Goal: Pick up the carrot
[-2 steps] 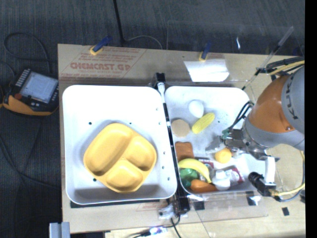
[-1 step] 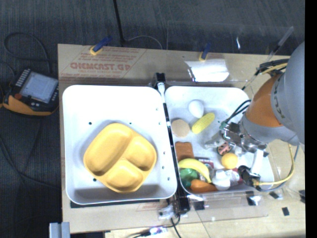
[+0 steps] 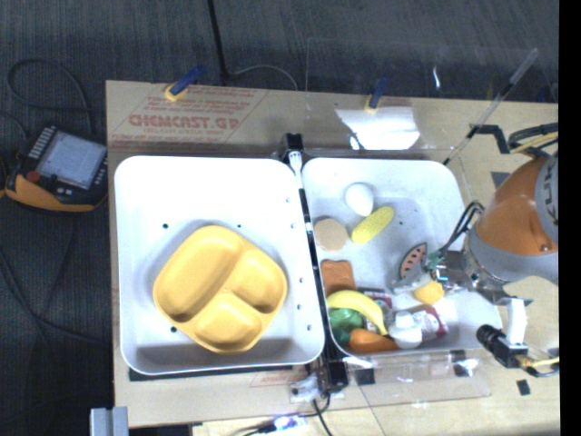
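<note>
The carrot (image 3: pixel 368 340) lies at the front edge of the right bin (image 3: pixel 445 184), beside a banana (image 3: pixel 357 305). The end effector (image 3: pixel 434 284) hangs nearby; I cannot tell its grip.

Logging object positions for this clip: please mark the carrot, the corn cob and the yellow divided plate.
Small orange carrot (image 3: pixel 370 340), camera view, middle of its body.
Yellow corn cob (image 3: pixel 373 224), camera view, centre of the cob.
Yellow divided plastic plate (image 3: pixel 221 286), camera view, central ridge.
</note>
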`<state>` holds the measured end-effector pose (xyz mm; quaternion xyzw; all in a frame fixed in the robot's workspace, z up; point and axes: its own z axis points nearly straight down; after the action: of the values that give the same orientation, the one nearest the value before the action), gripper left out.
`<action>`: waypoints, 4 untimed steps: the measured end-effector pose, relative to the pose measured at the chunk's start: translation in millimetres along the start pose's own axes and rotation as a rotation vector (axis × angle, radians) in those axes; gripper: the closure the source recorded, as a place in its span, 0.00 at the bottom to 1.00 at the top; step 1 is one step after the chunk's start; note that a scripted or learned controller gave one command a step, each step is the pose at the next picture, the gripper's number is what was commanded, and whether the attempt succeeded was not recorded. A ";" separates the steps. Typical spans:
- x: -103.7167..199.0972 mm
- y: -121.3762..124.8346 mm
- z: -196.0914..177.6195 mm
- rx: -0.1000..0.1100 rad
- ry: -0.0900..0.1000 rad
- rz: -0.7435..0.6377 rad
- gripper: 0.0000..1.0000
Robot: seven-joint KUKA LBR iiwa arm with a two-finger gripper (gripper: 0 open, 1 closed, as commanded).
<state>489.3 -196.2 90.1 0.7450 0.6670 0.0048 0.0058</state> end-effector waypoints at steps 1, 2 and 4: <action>-2.5 24.4 1.3 0.029 0.027 0.192 0.00; -3.9 0.8 0.0 -0.002 -0.002 -0.192 0.00; -19.3 41.8 -0.4 -0.006 0.002 -0.655 0.00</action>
<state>528.7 -219.9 91.1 0.4906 0.8713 0.0051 0.0086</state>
